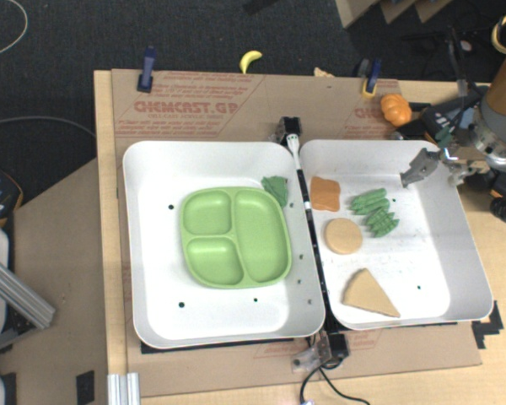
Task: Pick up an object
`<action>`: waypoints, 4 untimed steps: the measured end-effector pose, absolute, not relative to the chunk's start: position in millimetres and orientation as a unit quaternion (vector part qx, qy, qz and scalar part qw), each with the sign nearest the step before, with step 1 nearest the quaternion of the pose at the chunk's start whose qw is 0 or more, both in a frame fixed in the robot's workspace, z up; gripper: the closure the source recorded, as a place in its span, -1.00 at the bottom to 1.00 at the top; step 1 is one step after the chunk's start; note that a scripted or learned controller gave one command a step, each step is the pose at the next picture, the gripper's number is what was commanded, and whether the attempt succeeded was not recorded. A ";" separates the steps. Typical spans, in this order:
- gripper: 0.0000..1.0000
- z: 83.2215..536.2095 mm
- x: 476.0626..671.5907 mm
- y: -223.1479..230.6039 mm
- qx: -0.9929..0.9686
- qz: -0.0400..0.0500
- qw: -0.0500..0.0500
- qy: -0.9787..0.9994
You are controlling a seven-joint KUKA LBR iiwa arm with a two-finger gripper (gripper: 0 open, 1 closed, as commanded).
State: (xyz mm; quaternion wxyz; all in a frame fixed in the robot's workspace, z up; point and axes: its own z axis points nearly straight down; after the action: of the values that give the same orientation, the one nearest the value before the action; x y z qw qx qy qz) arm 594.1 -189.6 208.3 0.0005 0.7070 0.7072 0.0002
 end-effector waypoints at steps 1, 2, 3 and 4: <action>-1.00 78.0 598.7 -156.0 0.706 -0.001 -0.005 0.708; 1.00 95.8 601.0 -159.1 0.707 0.001 0.001 0.707; -1.00 95.2 600.7 -159.1 0.707 0.000 0.001 0.707; -1.00 83.9 530.8 -153.8 0.708 -0.002 -0.004 0.706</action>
State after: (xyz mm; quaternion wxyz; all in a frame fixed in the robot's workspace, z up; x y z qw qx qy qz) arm 530.8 -153.8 83.9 -0.0041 0.7082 0.7060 -0.0016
